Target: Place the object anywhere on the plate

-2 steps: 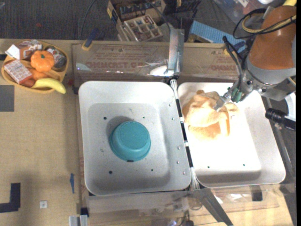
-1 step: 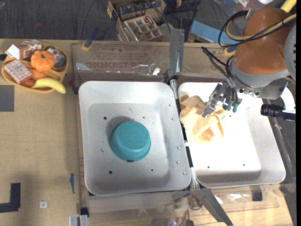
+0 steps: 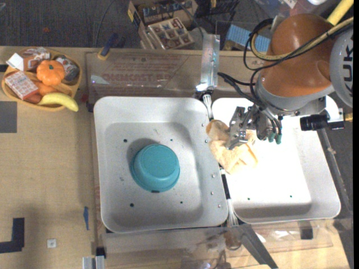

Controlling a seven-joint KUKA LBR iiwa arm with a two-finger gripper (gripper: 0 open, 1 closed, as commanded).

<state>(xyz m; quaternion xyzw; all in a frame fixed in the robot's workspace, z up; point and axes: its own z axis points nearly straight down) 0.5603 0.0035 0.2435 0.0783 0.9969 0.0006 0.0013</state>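
Item: crumpled tan cloth (image 3: 233, 150), lodged at nine o'clock in the right bin (image 3: 291, 200). Gripper (image 3: 242, 132) positioned over it; jaw state cannot be told. Step judged: grasp. Transfer toward teal plate (image 3: 156, 167), at nine o'clock, is required.

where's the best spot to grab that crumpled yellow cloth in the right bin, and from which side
Probably from straight above, on the raised folds in the middle of the yellow cloth. It lies limp and bunched against the left wall of the right bin, so a sideways approach looks blocked by that wall, and its flat edges give little to pinch. The gripper hangs over its upper part.
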